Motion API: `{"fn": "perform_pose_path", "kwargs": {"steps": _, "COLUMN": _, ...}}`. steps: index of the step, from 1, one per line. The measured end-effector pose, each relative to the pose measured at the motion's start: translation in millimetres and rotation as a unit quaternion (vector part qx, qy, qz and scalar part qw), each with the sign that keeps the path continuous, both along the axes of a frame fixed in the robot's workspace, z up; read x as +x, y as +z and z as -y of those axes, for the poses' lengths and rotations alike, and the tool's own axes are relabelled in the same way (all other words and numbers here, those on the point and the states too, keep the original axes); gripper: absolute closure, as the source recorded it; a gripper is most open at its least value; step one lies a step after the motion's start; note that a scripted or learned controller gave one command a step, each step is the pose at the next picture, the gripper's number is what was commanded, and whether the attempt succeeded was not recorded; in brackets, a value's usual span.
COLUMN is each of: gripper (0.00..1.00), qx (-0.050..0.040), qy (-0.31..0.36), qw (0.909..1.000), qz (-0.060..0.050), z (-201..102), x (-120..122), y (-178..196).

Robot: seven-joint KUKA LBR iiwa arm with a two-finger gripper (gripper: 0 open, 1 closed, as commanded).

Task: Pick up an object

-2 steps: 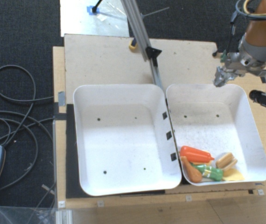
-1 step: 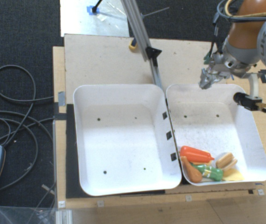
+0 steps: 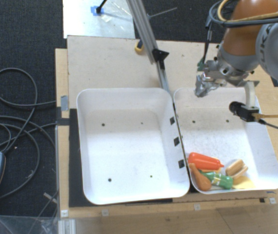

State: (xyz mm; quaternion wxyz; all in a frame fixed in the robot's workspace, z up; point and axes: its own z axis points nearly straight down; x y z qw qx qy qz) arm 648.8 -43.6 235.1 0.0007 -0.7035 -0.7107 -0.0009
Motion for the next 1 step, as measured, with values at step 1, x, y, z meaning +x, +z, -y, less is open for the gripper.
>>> {"fn": "perform_pose_path", "kwargs": {"steps": 1, "gripper": 1.0, "qx": 0.0003, "qy": 0.0, "qw": 1.0, "qz": -0.001, "z": -53.0, "x": -15.5, "y": -7.2}}
